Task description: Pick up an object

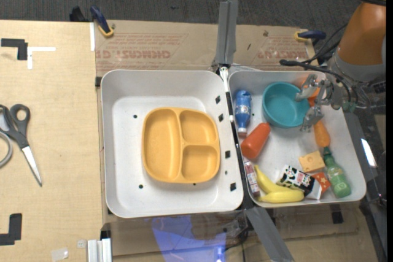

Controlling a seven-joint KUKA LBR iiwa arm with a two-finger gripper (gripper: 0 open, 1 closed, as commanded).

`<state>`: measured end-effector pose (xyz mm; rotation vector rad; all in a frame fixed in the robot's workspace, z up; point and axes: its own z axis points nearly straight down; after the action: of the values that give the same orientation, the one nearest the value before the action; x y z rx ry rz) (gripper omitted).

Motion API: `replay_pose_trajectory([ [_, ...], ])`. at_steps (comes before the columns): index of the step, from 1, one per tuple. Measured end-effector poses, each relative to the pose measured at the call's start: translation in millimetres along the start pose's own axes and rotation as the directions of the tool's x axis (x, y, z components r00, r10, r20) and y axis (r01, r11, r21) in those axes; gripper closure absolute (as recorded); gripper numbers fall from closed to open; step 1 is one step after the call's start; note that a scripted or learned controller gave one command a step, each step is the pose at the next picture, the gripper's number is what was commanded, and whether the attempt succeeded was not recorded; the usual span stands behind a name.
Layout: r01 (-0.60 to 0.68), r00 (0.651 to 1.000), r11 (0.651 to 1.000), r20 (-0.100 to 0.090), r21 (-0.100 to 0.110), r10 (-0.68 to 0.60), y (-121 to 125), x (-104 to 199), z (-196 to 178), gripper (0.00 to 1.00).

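Your likeliest target, the teal bowl [285,105], sits at the back of the right bin [358,150], and the gripper [311,104] hovers at its right rim, whether clenched or released you cannot tell. You're on approach; next, drop squarely over that rim.

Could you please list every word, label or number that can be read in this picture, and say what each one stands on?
"CHEMICAL GU…", roughly, in red print on the cardboard sheet behind the left bin; it appears upside down and faint, so the reading is uncertain.
A second red print on the cardboard behind the right bin: too faint to read.
Label on the blue bottle: too small to read.
Label on the green bottle: too small to read.
Black-and-white carton: blurred, unreadable.
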<state>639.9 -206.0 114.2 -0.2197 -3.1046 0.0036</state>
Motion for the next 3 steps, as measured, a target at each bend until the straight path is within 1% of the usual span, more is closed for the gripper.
replay_pose_trajectory([
  [1, 0.006, 0.999, 1.0, 0.032, -0.011, -0.006, -11.2, 7.5, 19.3, 0.0],
  [2, 0.007, 1.0, 1.0, 0.002, -0.008, -0.007, -14.6, 14.3, 12.9, 1.0],
  [3, 0.007, 1.0, 1.0, 0.018, -0.007, -0.007, -14.3, 10.6, 10.0, 0.0],
])
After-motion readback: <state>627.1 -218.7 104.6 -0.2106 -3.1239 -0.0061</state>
